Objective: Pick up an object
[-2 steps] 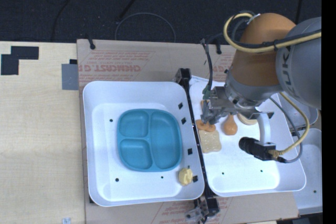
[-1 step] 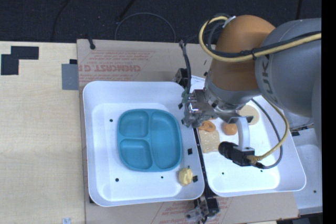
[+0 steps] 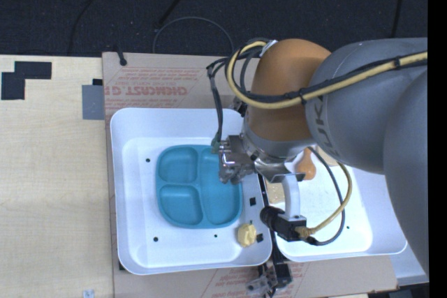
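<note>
A blue divided plate (image 3: 192, 185) lies in the left white bin (image 3: 133, 150). A small pale yellow lump (image 3: 246, 234) rests near that bin's front right corner. My gripper (image 3: 228, 165) hangs over the plate's right edge, under the orange band of the wrist, pointing down at the plate. Nothing shows between it and the plate, and the wrist hides its tips.
The grey arm covers most of the right bin (image 3: 363, 234). An orange object (image 3: 306, 165) peeks out from behind the wrist there, and a tan piece (image 3: 276, 193) lies beside the divide between the bins. Cardboard (image 3: 160, 84) lies under both bins.
</note>
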`<act>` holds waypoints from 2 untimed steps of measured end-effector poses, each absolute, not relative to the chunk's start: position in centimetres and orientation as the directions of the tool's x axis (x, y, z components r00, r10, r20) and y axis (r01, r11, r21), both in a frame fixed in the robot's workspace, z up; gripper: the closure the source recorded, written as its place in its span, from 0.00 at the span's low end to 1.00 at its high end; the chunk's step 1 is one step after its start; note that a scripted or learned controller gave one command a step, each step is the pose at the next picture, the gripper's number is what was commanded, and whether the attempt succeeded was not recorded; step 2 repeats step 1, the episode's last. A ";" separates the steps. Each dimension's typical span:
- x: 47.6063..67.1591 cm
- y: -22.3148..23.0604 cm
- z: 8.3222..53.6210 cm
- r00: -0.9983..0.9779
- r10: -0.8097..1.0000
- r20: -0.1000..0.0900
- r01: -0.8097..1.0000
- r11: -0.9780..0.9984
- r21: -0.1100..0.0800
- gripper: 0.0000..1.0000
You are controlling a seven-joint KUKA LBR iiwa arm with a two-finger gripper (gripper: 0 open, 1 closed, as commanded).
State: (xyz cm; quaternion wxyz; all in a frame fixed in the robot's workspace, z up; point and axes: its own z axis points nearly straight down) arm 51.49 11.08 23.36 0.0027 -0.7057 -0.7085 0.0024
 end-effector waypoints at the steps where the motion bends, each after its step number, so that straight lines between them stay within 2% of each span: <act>1: 51.6 10.9 23.4 -0.001 1.000 0.000 1.000 0.001 -0.005 0.00; 2: 51.6 10.9 23.4 -0.001 1.000 0.000 1.000 0.001 -0.005 0.00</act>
